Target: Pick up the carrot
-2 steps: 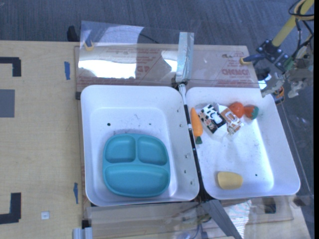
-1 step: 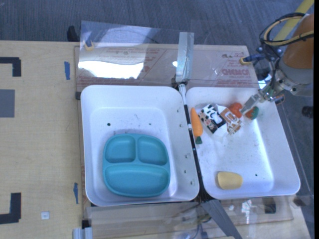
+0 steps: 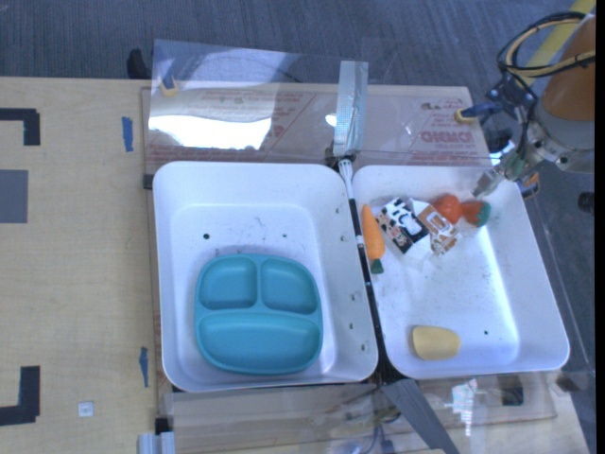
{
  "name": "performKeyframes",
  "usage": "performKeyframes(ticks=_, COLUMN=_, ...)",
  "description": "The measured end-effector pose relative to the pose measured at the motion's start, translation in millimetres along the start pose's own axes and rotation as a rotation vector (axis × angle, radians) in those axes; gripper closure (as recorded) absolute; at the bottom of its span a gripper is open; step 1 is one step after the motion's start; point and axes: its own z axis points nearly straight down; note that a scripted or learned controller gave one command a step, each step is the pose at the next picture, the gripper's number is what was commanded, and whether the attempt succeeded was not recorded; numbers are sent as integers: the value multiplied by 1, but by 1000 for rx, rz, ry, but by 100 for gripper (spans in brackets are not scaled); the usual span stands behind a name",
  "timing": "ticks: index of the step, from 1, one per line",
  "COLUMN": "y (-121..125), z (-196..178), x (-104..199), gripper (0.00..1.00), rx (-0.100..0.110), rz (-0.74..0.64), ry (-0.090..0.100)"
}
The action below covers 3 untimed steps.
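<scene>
The carrot (image 3: 372, 233) is a small orange piece with a green tip. It lies lengthwise against the left wall of the right bin (image 3: 529, 291), near the back. My gripper (image 3: 504, 173) hangs over the back right corner of that bin, well to the right of the carrot and apart from it. The wrist above it is grey with an orange band and yellow cables.
Between carrot and gripper lie a black-and-white item (image 3: 402, 223), a small orange-and-white box (image 3: 440, 232), an orange-red piece (image 3: 446, 206) and a red-and-green piece (image 3: 478, 213). A yellow block (image 3: 435, 341) sits at the front. The left bin (image 3: 180, 206) holds a teal divided plate (image 3: 257, 313).
</scene>
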Motion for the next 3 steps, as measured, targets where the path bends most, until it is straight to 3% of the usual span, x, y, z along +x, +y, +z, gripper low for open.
performKeyframes(ticks=1, y=-1, z=-99, x=-2, gripper=100, rx=-3, rz=-262, ry=-5)
performKeyframes(ticks=2, y=-25, z=-174, x=11, gripper=100, rx=-2, rz=-829, ry=-5)
performKeyframes(ticks=3, y=-7, z=-173, x=2, gripper=100, rx=-2, rz=-1083, ry=0)
